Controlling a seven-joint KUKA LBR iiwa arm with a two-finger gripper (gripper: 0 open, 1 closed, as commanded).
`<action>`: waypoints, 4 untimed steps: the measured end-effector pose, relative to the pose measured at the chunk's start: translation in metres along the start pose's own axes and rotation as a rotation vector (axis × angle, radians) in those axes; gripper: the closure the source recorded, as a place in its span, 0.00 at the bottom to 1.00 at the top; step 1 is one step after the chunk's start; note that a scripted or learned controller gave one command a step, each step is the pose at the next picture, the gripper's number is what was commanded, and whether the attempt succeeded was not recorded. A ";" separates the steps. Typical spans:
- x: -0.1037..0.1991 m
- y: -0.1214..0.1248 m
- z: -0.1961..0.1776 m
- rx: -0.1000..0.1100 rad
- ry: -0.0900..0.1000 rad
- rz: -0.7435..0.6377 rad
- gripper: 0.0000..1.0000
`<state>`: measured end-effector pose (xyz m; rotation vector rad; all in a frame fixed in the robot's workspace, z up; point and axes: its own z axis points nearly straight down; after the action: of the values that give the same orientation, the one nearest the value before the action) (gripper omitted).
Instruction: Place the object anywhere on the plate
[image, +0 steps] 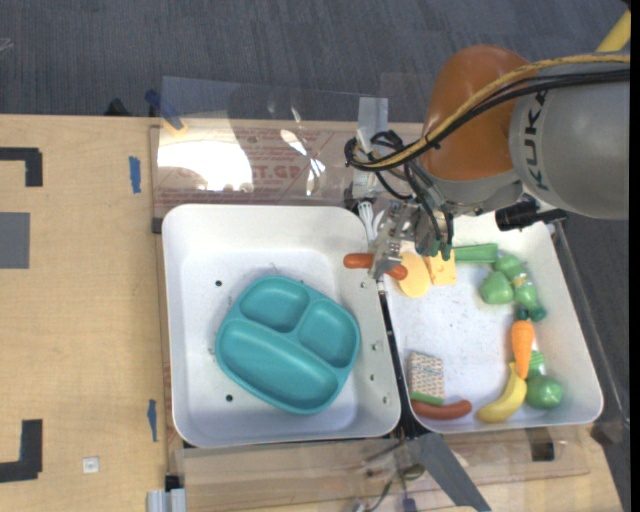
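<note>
Single overhead view, slanted. The grey arm with its orange band (478, 110) enters from the right and hangs over the seam between the two shallow white bins on the wooden counter (75, 300).

End effector (392, 252): positioned at the top of the divider between the bins, partly masked by cables and its own body. A small orange-red sausage-shaped toy (372, 263) lies right at the fingertips, jutting toward the left bin. Whether the fingers are spread or pinching it, I cannot tell; the tips are too cluttered to resolve.

Left white bin (190, 240): holds the teal three-compartment plastic plate (288, 343), sitting slightly rotated, low and centre in the bin. The sausage-shaped toy is above and to the right of the plate, apart from it, near the bin's upper right corner.

Right white bin (575, 390): a yellow flat toy piece (428, 275) just beside the end effector; a green stick-like piece (474, 254); a green leafy toy vegetable (505, 282); an orange toy carrot (521, 342); a yellow toy banana (505, 398); a round green toy (545, 390); a red toy sausage (441, 407) along the near wall; a small patterned square block (427, 374) just above it.
</note>
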<state>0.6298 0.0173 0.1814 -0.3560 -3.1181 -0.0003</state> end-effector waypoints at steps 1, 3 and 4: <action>0.096 -0.013 -0.040 -0.001 -0.003 -0.190 1.00; 0.038 0.008 -0.001 -0.002 -0.002 -0.763 1.00; 0.076 0.068 0.006 -0.003 0.000 -0.920 1.00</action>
<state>0.5709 0.1003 0.1754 1.0662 -2.9526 -0.0071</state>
